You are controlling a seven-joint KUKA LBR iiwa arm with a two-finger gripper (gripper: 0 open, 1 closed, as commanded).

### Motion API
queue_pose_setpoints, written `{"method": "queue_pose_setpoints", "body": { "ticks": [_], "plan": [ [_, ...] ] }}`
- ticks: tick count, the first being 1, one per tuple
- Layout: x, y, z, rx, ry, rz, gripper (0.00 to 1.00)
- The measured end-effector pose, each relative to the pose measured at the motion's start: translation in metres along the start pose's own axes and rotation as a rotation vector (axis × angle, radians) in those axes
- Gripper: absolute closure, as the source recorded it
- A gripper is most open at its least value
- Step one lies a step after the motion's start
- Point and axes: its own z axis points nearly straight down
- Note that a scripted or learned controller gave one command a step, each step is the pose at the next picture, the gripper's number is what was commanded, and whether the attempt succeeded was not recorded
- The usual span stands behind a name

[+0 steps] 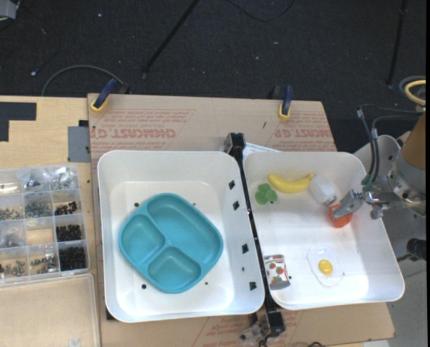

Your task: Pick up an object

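Observation:
The right bin (373, 280) holds a yellow banana (290, 183), a green broccoli piece (266, 194), a white rounded object (321, 189), a red-orange object (340, 217), a fried egg (326, 268) and a small printed carton (276, 271). My gripper (350, 202) reaches in from the right and sits at the bin's right side, directly over the top of the red-orange object and just right of the white object. Its tip overlaps the red-orange object, which rests low in the bin.
The left bin (113, 172) contains a blue divided plate (171, 242). A clear parts organiser (30, 223) lies on the bench at the far left. Two clamps (285, 101) hold the cardboard sheet at the back. A black divider (245, 215) separates the bins.

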Motion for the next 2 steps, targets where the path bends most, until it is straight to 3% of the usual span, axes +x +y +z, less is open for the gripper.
{"method": "queue_pose_setpoints", "body": {
  "ticks": [1, 2],
  "plan": [
    [0.000, -0.042, 0.075, 0.006, 0.002, 0.003, 0.00],
    [-0.001, -0.059, 0.066, 0.001, 0.000, 0.002, 0.00]
  ]
}}
